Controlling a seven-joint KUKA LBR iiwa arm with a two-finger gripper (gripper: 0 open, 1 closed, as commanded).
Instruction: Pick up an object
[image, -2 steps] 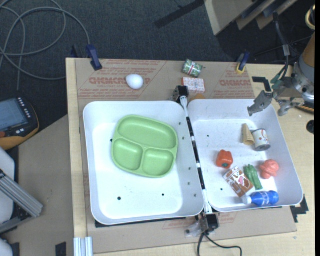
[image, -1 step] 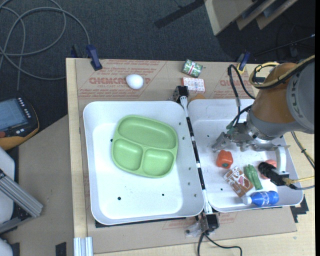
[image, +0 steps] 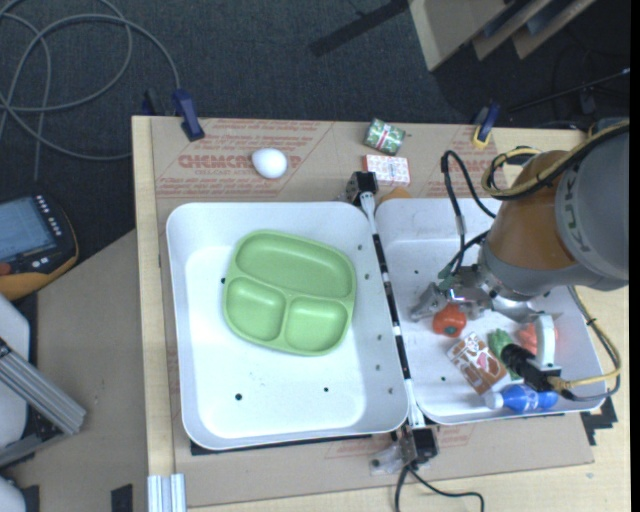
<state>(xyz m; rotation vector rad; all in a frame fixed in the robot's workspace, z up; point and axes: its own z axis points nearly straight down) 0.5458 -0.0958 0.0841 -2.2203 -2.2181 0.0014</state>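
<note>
Over the right-hand bin (image: 420, 250), the grey arm (image: 590, 210) with its orange band bends down from the view's right edge, and the tool (image: 442, 297) hangs low above the bin floor. It sits to the right of the green plate (image: 290, 290), just across the wall the two bins share. Whether the tool is wide or narrow cannot be told from this angle, and nothing can be seen held in it.

An orange-red ball (image: 450, 321) lies on the bin floor right of the plate, just below the tool and very close to it; contact cannot be judged. Further from the plate, down and to the right, a brown patterned packet (image: 476, 363) lies flat. Beyond it, near the bin's lower right corner, rests a blue thing (image: 522, 401). A small red thing (image: 528, 338) shows under the arm, still further right of the plate.

The green plate itself has three compartments and lies in the left bin (image: 280, 390), in its upper half.

On the counter (image: 300, 150) above the plate sits a white egg (image: 268, 162). Up and to the right of the plate stand a green can (image: 385, 135) and, just below it, a small printed box (image: 387, 168).
</note>
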